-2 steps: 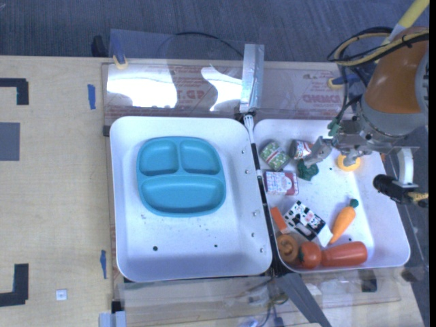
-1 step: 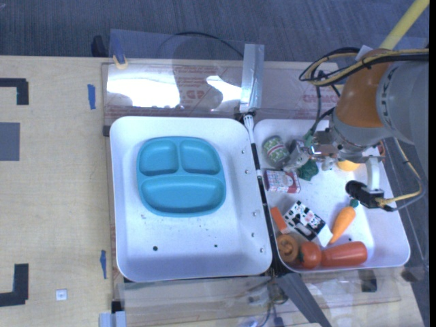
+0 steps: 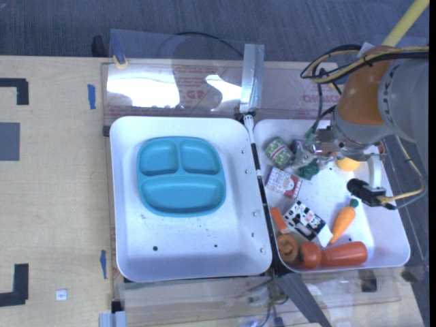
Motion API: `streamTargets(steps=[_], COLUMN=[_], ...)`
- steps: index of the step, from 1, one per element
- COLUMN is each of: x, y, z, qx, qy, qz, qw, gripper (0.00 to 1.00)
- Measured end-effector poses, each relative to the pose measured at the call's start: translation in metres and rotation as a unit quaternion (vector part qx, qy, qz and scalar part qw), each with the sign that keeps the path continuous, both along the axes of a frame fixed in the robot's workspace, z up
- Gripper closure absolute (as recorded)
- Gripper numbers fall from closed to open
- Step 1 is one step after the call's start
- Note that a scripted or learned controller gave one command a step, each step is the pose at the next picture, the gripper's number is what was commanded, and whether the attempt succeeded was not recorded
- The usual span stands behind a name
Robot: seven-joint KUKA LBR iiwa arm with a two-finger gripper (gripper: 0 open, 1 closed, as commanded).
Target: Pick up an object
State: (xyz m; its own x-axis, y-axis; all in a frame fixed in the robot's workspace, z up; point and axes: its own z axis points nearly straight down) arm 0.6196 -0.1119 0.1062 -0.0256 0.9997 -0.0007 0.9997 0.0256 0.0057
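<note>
My gripper (image 3: 308, 154) hangs low over the upper part of the right bin (image 3: 395, 240), under the grey arm with its orange band. Right beside it on the left lies a green wrapped item (image 3: 277, 150), and a small dark green piece (image 3: 308, 170) sits just below the gripper. A red and white carton (image 3: 283, 182) lies a little lower left. A yellow fruit (image 3: 349, 163) peeks out to the gripper's right. The view does not show anything held.
Lower in the right bin lie a black and white patterned box (image 3: 304, 219), a carrot (image 3: 343, 221), a red sausage-shaped toy (image 3: 338, 254), a brown ring (image 3: 289, 248) and an orange stick (image 3: 276, 218). The left bin (image 3: 129, 244) bears a blue divided plate (image 3: 181, 174).
</note>
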Motion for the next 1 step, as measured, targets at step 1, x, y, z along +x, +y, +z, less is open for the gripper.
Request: streamTargets(steps=[1], x=[-0.0027], y=[0.0713], z=[0.0793], qx=[0.0009], qy=[0.001], qz=[-0.001], qw=[1.0], gripper=[1.0])
